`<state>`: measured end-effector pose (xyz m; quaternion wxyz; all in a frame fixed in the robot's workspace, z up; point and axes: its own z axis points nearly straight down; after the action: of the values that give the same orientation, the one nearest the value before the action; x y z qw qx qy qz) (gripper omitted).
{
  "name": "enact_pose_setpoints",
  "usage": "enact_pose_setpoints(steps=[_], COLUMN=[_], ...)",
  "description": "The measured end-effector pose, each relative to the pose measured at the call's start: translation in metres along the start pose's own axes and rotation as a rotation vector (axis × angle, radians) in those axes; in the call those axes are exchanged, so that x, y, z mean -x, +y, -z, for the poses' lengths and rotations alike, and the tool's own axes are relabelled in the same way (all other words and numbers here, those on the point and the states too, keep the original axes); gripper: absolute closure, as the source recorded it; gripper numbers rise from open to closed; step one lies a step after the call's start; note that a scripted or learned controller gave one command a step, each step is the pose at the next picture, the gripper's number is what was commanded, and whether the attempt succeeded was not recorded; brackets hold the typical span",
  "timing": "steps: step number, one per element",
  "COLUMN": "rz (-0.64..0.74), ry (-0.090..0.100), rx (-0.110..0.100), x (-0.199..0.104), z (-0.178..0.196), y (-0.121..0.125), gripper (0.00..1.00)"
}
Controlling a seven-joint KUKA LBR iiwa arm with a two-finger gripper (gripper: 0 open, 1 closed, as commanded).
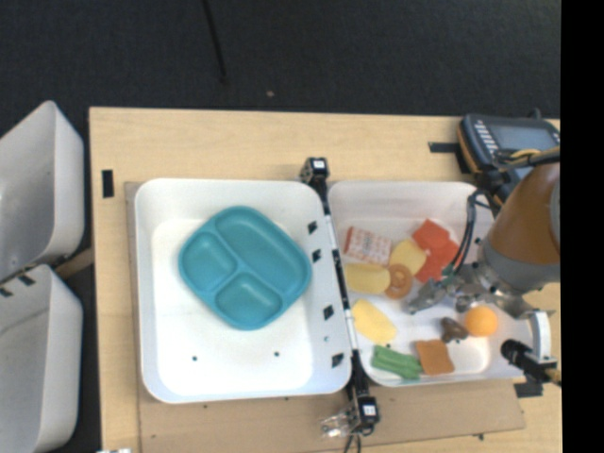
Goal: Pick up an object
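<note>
Single fixed cam sat above the counter (236,144), looking down at a slight slant. Far enough back to frame both white bins: left bin (151,347), right bin (396,196), plus dark floor beyond the far edge. Arm (528,225) entered from frame right.

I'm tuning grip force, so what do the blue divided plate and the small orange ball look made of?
Blue divided plate: likely molded plastic, with uniform colour, a dull sheen and smooth rounded compartment ridges. Orange ball: probably plastic or rubber toy fruit, evenly coloured with a soft highlight; the view is too blurry to tell hard from squashy.
</note>
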<state>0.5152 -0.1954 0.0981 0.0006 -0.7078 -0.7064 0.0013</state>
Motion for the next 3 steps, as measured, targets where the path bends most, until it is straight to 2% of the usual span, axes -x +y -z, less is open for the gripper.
enact_pose_setpoints(steps=[1,3], rz=[-0.005,0.004], ry=[-0.001,-0.002], rx=[0.006,0.010], x=[0.001,0.005], z=[0.013,0.141], y=[0.001,0.004], gripper=[1.00,1.00])
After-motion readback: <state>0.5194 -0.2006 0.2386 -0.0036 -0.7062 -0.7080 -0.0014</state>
